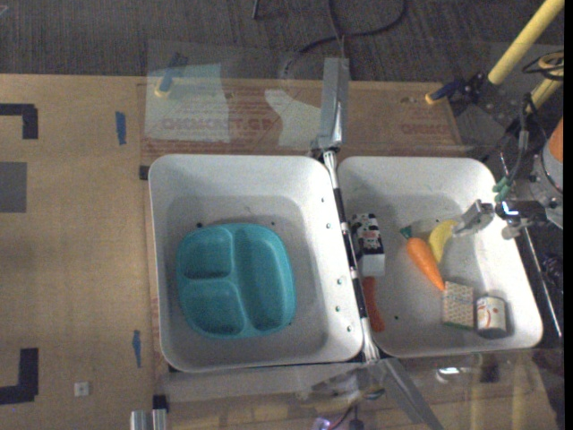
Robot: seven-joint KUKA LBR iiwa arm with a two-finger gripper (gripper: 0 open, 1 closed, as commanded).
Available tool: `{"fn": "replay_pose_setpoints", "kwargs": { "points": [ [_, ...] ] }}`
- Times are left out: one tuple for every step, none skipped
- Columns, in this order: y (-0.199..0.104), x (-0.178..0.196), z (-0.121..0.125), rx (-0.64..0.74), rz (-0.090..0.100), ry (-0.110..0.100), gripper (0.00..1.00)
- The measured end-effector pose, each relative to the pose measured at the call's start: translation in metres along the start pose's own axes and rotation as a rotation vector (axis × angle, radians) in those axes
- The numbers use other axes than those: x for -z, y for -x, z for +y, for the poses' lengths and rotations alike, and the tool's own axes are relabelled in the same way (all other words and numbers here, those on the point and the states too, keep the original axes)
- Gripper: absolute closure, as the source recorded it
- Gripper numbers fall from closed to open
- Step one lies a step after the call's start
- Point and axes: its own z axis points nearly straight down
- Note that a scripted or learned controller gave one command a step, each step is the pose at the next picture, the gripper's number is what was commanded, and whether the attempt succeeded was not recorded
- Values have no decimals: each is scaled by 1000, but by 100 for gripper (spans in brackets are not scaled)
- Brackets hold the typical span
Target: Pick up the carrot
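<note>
One gripper (474, 215) reaches in from the right, low over the right bin (394, 176); whether its jaws are open, I cannot tell. Just left lies the carrot (425, 262), beside a banana (440, 237). Labels unreadable.

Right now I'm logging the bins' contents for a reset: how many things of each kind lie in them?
Toy food: 2, the carrot and a banana
Divided plate: 1, teal, left bin
Small can: 1
Small box: 1
Cow figure: 1
Red stick-like item: 1
Total: 7
</note>
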Motion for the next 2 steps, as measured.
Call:
{"fn": "replay_pose_setpoints", "kwargs": {
  "points": [
    [-35,-143,24,-34,-1,2,0],
    [-30,-134,23,-43,-1,4,100]
  ]
}}
